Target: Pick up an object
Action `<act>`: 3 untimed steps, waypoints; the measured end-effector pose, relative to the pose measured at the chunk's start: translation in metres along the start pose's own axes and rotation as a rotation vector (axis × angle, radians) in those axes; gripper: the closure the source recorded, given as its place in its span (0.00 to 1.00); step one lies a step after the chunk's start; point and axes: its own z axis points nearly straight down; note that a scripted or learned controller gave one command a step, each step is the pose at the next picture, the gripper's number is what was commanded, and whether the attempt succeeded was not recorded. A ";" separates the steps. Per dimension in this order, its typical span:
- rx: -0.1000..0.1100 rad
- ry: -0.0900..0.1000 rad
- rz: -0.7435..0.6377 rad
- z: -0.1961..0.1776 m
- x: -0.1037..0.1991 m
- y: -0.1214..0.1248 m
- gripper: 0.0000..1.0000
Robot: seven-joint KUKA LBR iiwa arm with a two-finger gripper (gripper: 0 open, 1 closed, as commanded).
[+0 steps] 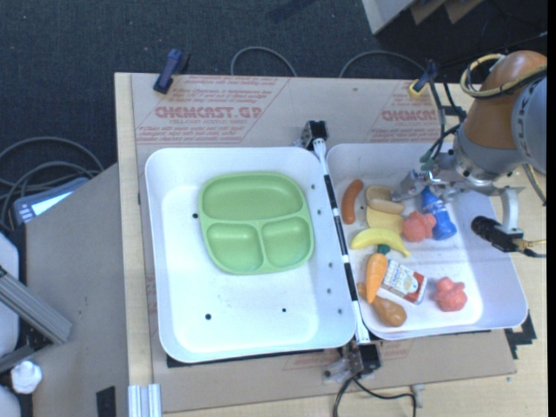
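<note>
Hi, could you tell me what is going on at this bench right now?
A robot arm reaches in from the right over the right bin, which holds toy food: a banana, a carrot, a sausage and other pieces. Its gripper is low at the far end of that bin, just by a blue toy. The left bin holds a green tray. I cannot see anything held.

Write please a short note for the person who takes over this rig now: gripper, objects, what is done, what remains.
Gripper: low in the right bin, at its upper part, over a blue toy and a pink one. Whether it grips anything cannot be seen.
Also in the right bin: sausage, banana, carrot, small packet, second pink toy.
Left bin: green divided plate.
Done: arm has reached the objects.
Left: confirm a grasp and lift one object.
</note>
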 end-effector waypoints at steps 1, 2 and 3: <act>-0.001 0.000 0.000 0.000 -0.006 -0.039 0.00; -0.001 0.001 -0.001 -0.001 0.044 -0.091 0.00; -0.003 -0.001 0.000 0.000 0.065 -0.059 0.00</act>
